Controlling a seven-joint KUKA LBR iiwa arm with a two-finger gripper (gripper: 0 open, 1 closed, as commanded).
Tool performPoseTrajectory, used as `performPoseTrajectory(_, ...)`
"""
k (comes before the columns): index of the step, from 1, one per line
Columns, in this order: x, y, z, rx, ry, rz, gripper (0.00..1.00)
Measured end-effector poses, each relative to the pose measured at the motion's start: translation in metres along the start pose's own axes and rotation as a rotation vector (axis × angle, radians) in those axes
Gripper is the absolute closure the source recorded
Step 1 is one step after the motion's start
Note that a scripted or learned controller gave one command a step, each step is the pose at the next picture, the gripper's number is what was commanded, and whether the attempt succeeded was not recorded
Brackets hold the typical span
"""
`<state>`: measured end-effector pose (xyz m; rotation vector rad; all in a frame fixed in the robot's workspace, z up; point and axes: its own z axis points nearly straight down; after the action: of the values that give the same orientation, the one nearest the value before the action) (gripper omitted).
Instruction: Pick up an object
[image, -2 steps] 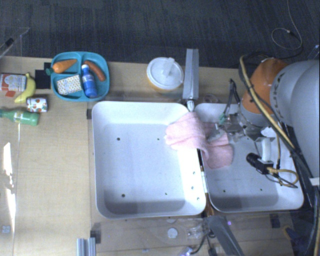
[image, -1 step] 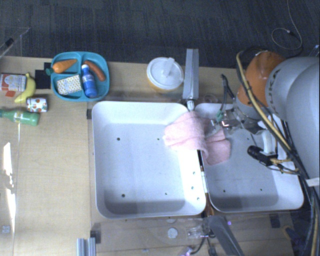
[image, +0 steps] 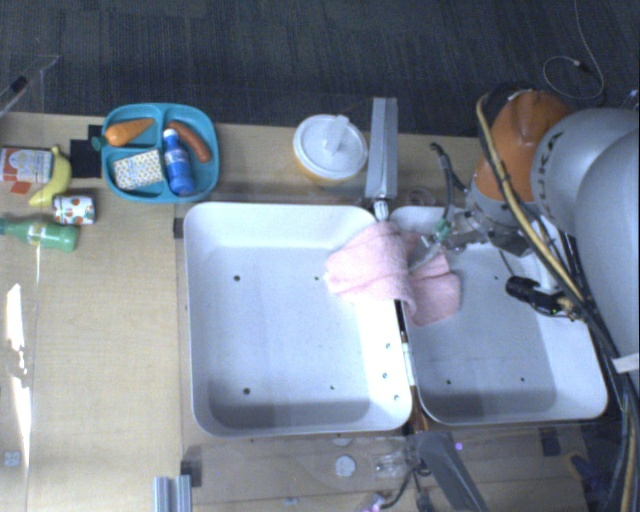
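The big grey arm (image: 590, 190) with its orange band comes in from the right, over the right bin (image: 520, 380). Next to it sits the left bin (image: 270, 340), also white and shallow. A pink cloth (image: 385, 270) hangs over the wall between the two bins, near their top. Part of it lies in the left bin and part in the right bin. The gripper (image: 440, 240) is at the cloth's right edge, touching it or just above it. I cannot tell how the gripper is set. On the bench, up on the left, is a blue tray (image: 205, 150) with toy food. A white cup lid (image: 330, 147) sits above the bins.
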<state>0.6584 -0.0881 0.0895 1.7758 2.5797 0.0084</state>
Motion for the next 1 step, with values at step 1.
performPoseTrajectory(1, 0.0008, 0.0029, -0.0126, -0.006, -0.001, -0.002, 1.0)
